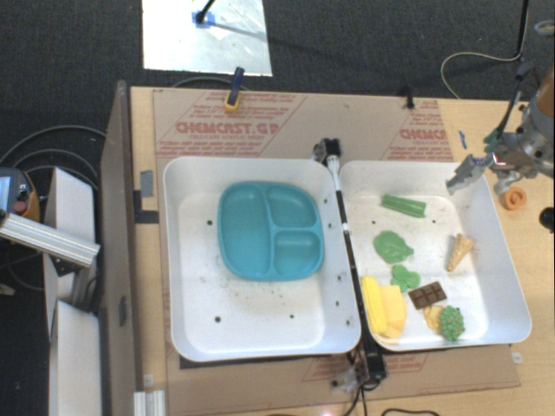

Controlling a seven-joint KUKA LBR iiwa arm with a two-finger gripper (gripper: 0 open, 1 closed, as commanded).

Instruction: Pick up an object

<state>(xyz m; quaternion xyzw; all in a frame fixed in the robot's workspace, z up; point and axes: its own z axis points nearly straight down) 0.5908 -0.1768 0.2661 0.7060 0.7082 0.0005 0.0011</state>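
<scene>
My gripper (pixel 483 178) hangs over the far right corner of the right bin (pixel 507 271), open, with nothing between its fingers. Below it in that bin lie a green stick-shaped vegetable (pixel 404 204), a green leaf (pixel 393 247) with a smaller green piece (pixel 404 276), and a tan cone (pixel 460 251). Toward the bin's near side are a brown chocolate bar (pixel 427 295), a yellow corn cob (pixel 374 300), a yellow block (pixel 393 310) and a green broccoli (pixel 451 321). The nearest items to the gripper are the green stick and the cone, both apart from it.
The left bin (pixel 192 302) holds a teal divided plate (pixel 270 230). A dark rail (pixel 340 215) runs between the two bins. A small orange ring (pixel 515 199) lies on the bench just outside the right bin's far right edge.
</scene>
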